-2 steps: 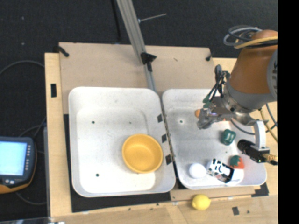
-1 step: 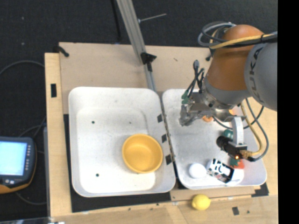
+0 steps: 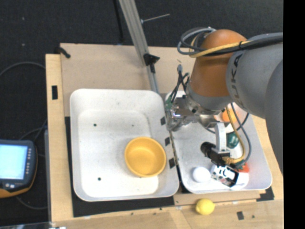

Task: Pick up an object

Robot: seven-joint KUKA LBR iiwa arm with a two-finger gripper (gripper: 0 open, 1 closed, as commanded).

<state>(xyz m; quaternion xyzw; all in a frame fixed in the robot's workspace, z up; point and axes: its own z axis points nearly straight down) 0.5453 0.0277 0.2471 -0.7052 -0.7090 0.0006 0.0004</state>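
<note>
Clutter in the right bin, toward the worktop's near right corner: one white ball, one black-and-white item, small green and orange-red pieces half hidden by cables. Tool sits above this bin's far left edge; open or closed, cannot tell. Judgement: target the white ball, which lies apart from the cables, and descend vertically. Count: two bins; one yellow bowl in the left bin; one yellow lemon-like object on the worktop's near edge.
</note>
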